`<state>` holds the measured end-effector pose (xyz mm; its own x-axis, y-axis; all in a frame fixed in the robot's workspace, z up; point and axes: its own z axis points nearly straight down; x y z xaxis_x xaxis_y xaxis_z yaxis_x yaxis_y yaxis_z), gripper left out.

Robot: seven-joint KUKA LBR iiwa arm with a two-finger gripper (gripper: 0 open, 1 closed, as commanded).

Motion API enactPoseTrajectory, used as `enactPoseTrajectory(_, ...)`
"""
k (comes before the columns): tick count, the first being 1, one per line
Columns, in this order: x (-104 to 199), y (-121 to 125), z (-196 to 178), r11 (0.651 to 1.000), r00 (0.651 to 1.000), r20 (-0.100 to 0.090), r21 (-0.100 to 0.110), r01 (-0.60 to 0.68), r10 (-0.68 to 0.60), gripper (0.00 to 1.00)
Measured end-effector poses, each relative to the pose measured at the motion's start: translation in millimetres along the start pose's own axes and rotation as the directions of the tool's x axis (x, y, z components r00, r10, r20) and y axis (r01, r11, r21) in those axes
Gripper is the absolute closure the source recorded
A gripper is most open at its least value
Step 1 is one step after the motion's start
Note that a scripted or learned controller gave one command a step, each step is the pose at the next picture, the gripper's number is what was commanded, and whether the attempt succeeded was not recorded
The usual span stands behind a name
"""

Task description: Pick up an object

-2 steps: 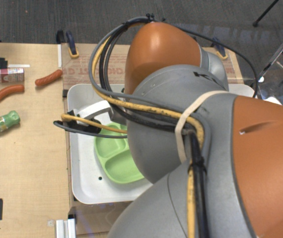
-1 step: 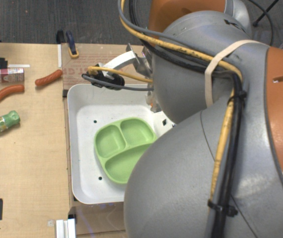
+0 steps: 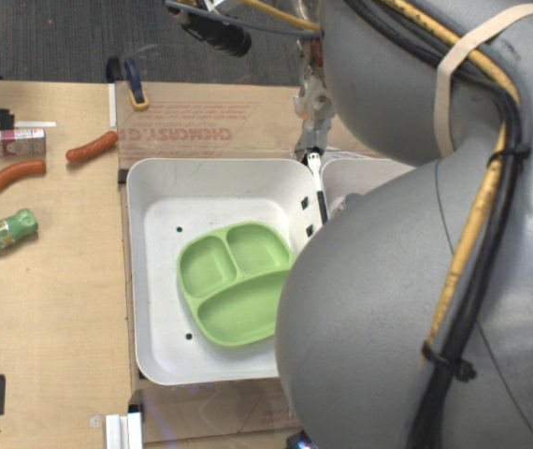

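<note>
Spotted the only pickable item in the left bin [image 3: 136, 251]: a green divided plate [image 3: 234, 283], lying flat, right of centre, its right edge tucked under the arm [image 3: 416, 251]. Could not tell whether the gripper was open or closed; hidden by the arm's bulk.

Judged a flat plate hard for two fingers, so best to pinch the raised rim or a divider ridge, not the floor of a compartment. Preferred the plate's left rim: bare bin floor beside it, room to drop in. Needed a straight descent and a slow lift, likely to tilt or slip otherwise.

Noted the wall between the left bin and the right bin [image 3: 360, 171] close to the plate's far side, a collision risk. Also a yellow cable [image 3: 248, 3] looping above the bins' back edge.

Ignored the stuff on the worktop [image 3: 51, 325] near its left edge: two sausages [image 3: 91, 148], a green bottle [image 3: 5, 232], a small carton [image 3: 19, 141]. All well apart from the bins.
</note>
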<state>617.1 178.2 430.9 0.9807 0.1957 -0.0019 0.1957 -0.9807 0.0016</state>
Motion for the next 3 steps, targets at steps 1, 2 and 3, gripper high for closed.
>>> enactPoseTrajectory(1, 5, -46, 177, 0.999, 0.999, 0.004, 0.000, 0.040, -0.040, 1.00)
enactPoseTrajectory(2, -66, 28, 123, 0.971, 0.971, 0.004, -0.001, 0.239, -0.239, 1.00)
enactPoseTrajectory(3, -37, 17, 109, 0.854, 0.854, 0.004, 0.000, 0.520, -0.520, 1.00)
